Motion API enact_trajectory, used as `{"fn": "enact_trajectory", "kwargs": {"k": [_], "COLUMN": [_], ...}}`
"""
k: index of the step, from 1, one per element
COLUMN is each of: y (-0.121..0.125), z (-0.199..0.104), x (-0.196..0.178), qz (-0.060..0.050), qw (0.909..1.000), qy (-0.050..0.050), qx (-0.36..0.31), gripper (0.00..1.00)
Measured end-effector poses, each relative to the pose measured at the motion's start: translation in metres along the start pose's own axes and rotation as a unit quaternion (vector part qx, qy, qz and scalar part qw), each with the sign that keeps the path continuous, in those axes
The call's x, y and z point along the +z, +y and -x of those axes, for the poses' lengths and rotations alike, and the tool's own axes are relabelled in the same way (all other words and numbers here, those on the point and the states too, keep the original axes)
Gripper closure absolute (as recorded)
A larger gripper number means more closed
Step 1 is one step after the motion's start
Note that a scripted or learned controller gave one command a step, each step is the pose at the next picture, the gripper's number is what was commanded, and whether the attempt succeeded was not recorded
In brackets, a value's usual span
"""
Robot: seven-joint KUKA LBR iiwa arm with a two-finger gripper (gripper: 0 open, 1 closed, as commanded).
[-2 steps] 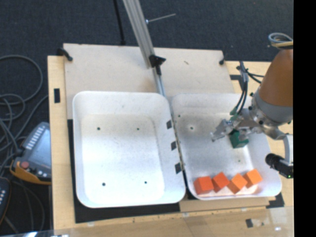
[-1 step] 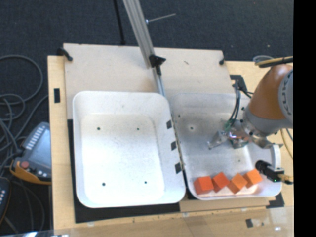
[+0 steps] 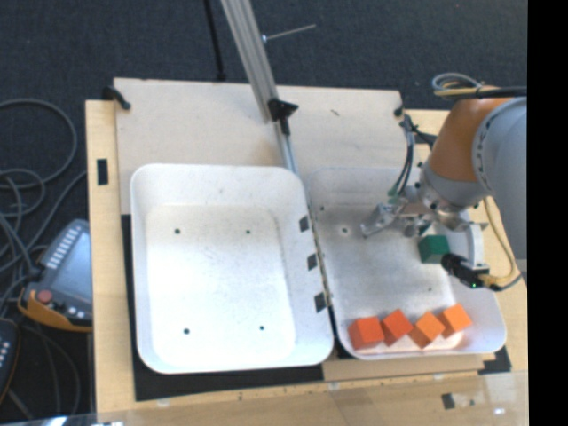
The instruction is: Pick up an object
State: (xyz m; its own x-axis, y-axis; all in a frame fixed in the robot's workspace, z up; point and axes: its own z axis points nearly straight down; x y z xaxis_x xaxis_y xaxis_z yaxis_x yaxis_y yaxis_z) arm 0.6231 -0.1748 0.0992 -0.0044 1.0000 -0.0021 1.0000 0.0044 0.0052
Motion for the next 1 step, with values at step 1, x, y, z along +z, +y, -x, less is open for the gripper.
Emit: {"fn": "enact_trajectory", "kwargs": {"k": [1], "y": [0.0087], "z": [0.0058], "x": [0.0016], "qz": [-0.001], "qw": [1.0000], "qy": [0.000], "qx": [0.000], "gripper": [0.00]}}
